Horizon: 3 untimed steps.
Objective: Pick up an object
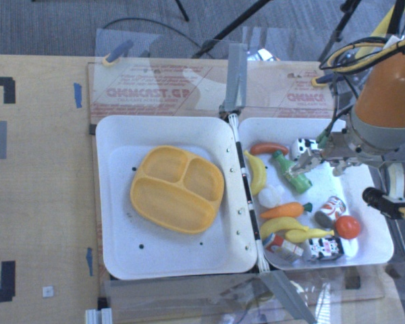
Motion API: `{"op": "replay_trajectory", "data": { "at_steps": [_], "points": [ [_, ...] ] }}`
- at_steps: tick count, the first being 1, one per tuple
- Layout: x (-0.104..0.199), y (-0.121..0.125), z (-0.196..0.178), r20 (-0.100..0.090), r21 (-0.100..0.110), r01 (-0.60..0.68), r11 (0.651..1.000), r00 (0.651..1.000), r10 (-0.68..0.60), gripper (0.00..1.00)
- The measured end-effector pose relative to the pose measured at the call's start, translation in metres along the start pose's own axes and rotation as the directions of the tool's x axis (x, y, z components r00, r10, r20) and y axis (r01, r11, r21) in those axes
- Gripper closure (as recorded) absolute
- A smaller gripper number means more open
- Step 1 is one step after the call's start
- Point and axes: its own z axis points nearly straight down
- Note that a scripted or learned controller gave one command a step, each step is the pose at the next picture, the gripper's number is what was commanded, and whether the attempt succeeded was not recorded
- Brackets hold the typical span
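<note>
Pincer [309, 159] low over the right bin [378, 248], hovering by the green bottle [290, 172]; its finger spread is too blurry to tell.

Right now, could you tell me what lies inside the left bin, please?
The left bin holds a yellow divided plate, lying flat with its three compartments bare. The bin floor beneath the plate is covered and cannot be seen.

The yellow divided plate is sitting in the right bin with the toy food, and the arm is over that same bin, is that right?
Not quite. The camera view shows the yellow divided plate alone in the left bin. The toy food, such as the carrot, lies in the right bin, and the arm is over that bin.
</note>
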Motion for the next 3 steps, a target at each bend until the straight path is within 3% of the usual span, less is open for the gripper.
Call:
{"op": "replay_trajectory", "data": {
  "at_steps": [1, 2, 3],
  "points": [
    [0.018, 0.070, 0.112, 0.001, -0.006, -0.088, 0.996, 0.996, 0.088, 0.00],
    [0.018, 0.071, 0.101, -0.001, -0.010, -0.090, 0.996, 0.996, 0.090, 1.00],
    [0.031, 0.074, -0.101, 0.002, -0.003, -0.130, 0.992, 0.992, 0.130, 1.00]
  ]
}}
